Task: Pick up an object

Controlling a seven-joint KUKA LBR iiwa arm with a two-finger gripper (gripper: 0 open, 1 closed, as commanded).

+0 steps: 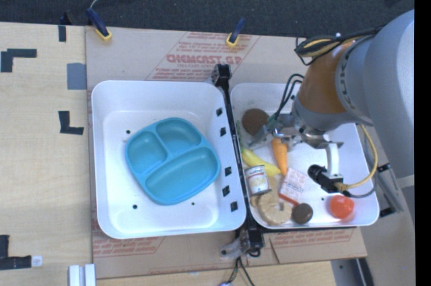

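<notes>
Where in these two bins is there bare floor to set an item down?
Left bin: bare strips all around the blue divided plate, widest along the near wall. Right bin: crowded with carrot, small can, tomato and the gripper.

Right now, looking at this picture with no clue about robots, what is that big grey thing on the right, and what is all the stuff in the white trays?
The big grey shape with the orange band is a robot arm, moved by a program. A single camera fixed above the bench looks down at a slant, and the arm reaches in from the right. Its job is to pick up an object.

On the bench sit two shallow white bins. The left bin holds a blue divided plate. The right bin holds small toy-like items: an orange carrot, something yellow, a small can, a brown round piece, a tan cookie-like disc, a dark brown lump, a red-and-white packet and a red tomato-like ball.

The gripper, the arm's two-finger hand, hangs just above the carrot's top end. I cannot tell whether it grips anything.
</notes>
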